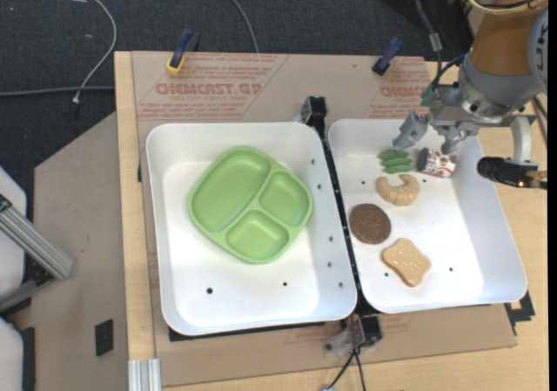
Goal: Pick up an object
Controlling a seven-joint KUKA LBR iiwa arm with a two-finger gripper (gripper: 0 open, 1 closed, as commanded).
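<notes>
Objects for picking sit in the right bin (pixel 500 241), four of them bunched toward its upper left, and the gripper (pixel 432 132) hangs right over that cluster with its jaws spread apart and nothing between them. Just below the fingertips lies a small white-and-red can (pixel 437 163) on its side, and touching distance to its left is one green bean-pod piece (pixel 394 159). Directly under those two rests one tan croissant (pixel 399 190), curled, close against the green piece. Further down we've got one round brown cookie (pixel 370 224) near the bin's left wall, and below and to its right one pale toast-shaped biscuit (pixel 406 260), standing apart from the rest. So the can and the green piece are crowded, with the croissant hemming them in from below. Moving out: the grey arm (pixel 505 41) with its orange band comes in from the upper right. Across the divider, the left bin (pixel 174 293) carries a single green divided plate (pixel 251 205) with three compartments, sitting slantwise in the middle. Both bins rest on a cardboard sheet on the table (pixel 218 80), two blue clamps (pixel 182 50) at its far edge, and a grey cable (pixel 104 15) loops over the dark floor beyond.
</notes>
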